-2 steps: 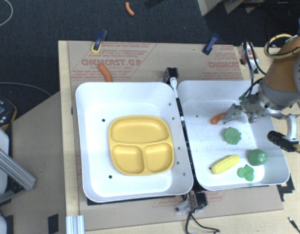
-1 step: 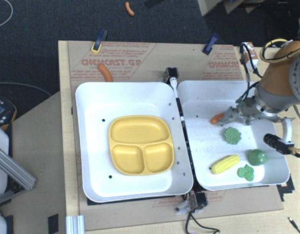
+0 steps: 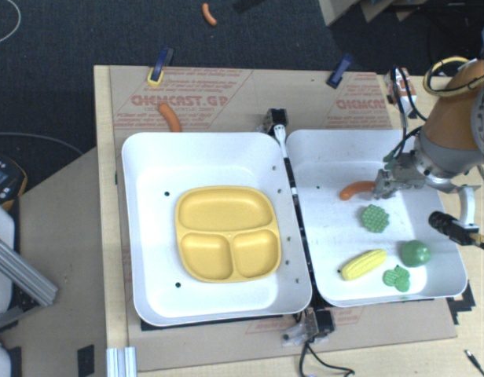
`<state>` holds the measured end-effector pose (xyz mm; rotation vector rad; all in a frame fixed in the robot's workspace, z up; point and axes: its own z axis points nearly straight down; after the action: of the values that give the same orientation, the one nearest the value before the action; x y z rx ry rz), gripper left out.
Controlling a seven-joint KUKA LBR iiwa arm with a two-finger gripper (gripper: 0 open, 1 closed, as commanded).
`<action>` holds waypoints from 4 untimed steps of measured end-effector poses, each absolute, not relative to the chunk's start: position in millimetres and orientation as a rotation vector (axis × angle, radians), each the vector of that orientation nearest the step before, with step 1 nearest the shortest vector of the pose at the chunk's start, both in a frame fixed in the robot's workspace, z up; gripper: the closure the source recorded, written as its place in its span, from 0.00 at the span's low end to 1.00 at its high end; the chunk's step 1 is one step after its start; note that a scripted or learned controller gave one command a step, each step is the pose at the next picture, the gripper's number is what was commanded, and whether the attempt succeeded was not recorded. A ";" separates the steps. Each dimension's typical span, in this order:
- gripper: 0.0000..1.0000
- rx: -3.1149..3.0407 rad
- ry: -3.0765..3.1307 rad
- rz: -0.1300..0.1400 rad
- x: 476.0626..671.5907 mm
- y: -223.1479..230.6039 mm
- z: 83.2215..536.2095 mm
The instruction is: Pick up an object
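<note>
Gripper (image 3: pixel 386 185) sits low in the right bin (image 3: pixel 328 277); I cannot tell its state from this angle. To grasp well, I centre over one item, descend vertically, then close. Nearest candidate is the orange sausage (image 3: pixel 354 190), just beside the claw on its left in view. A green knobbly piece (image 3: pixel 375 218) lies just below it.

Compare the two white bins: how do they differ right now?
Contents: the left bin holds one yellow divided tray; the right bin holds small toy foods: an orange sausage, corn, green pieces.
Arm: the gripper sits over the right bin, by the sausage; none over the left bin.
Shared: both are shallow, white, with rounded corners, side by side on the bench.
</note>
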<state>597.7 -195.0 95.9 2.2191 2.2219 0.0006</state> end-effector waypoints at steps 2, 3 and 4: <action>1.00 2.216 2.216 0.004 597.1 -199.2 190.9; 1.00 2.216 2.217 0.004 598.4 -199.6 227.9; 1.00 2.217 2.231 0.002 589.8 -136.7 230.0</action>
<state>589.8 -136.7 230.0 2.2168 2.2306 0.0016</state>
